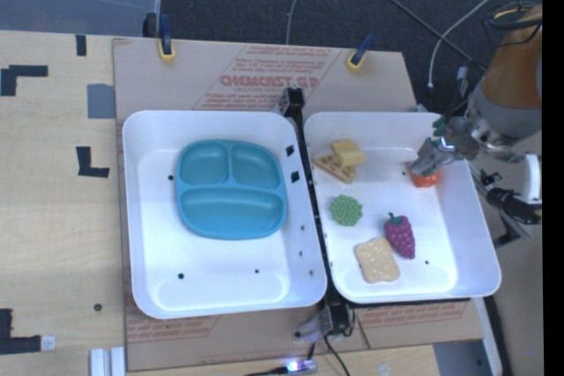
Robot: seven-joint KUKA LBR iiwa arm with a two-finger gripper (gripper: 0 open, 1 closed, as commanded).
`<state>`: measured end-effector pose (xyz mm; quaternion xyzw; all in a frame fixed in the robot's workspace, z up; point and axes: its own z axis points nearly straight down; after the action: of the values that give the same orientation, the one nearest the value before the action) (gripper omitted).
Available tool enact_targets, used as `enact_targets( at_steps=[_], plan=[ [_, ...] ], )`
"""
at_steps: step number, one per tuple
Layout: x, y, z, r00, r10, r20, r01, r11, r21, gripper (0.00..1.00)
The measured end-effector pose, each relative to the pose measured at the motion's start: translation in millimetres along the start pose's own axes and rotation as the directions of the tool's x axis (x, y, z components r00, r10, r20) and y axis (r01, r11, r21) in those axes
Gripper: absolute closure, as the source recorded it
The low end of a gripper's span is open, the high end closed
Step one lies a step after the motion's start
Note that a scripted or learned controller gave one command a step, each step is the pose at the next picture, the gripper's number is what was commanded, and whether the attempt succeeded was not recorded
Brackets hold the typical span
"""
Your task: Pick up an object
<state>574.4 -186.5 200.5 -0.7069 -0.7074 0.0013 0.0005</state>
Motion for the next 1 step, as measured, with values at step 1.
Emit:
enact_targets(
  at_steps=[1],
  plan=[
    [49.6,-8.1,7.9,1.0,-0.003,-0.002,0.003,1.0,0.0,1.0]
  ],
)
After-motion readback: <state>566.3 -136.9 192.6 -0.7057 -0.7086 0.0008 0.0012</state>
